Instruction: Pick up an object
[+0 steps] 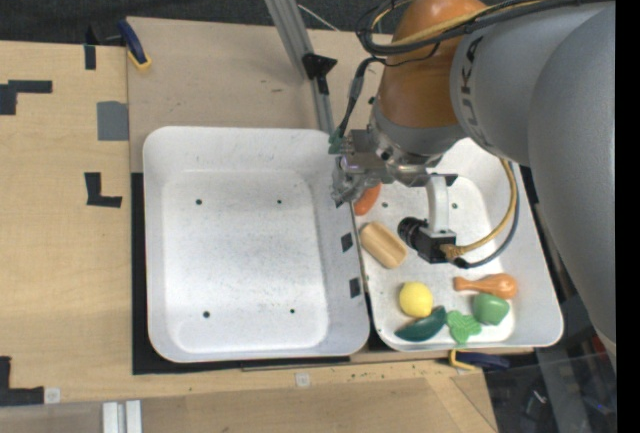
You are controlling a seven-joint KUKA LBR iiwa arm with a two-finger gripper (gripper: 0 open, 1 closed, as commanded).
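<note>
Arm: reaching in from the right, its orange band sitting above the right bin [545,326].
Gripper [352,189]: hanging low at that bin's upper left corner — cannot tell its state.
Orange piece [367,200]: lying just beside the gripper.
Tan block [382,244]: sitting below it.
Yellow ball [416,299]: resting near the green pieces [478,318] — front of the bin.
Left bin [165,221]: sitting alongside on the surface [60,271].

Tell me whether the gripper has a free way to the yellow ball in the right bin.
Probably yes. The yellow ball lies uncovered toward the near end of the right bin, with the tan block and a dark green piece close beside it. The gripper hangs further back over the same bin.
</note>
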